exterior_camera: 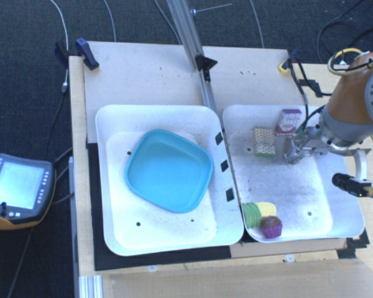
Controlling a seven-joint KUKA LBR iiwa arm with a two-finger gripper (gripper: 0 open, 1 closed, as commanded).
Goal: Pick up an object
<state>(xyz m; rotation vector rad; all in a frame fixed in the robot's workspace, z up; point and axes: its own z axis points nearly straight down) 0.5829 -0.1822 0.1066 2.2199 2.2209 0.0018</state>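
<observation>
The gripper (pixel 292 156) is low in the right bin (pixel 311 194), just beside the speckled sponge (pixel 264 142) and the pink box (pixel 288 121), and I cannot tell how it is set. It could nudge the sponge aside. Count: two bins, one blue plate (pixel 169 171) in the left bin (pixel 112 166), one yellow-green block (pixel 258 211), one purple toy (pixel 271 226).

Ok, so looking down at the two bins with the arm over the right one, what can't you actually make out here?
- Gripper, camera view: too small and blurred to tell how its fingers stand.
- Arm: cut off by the right edge.
- Small purple box: label too small to read; its lower right corner sits behind the wrist.
- Patterned block: what it is, too small.
- Green, yellow and purple pieces: bunched in the near corner, shapes unclear.
</observation>
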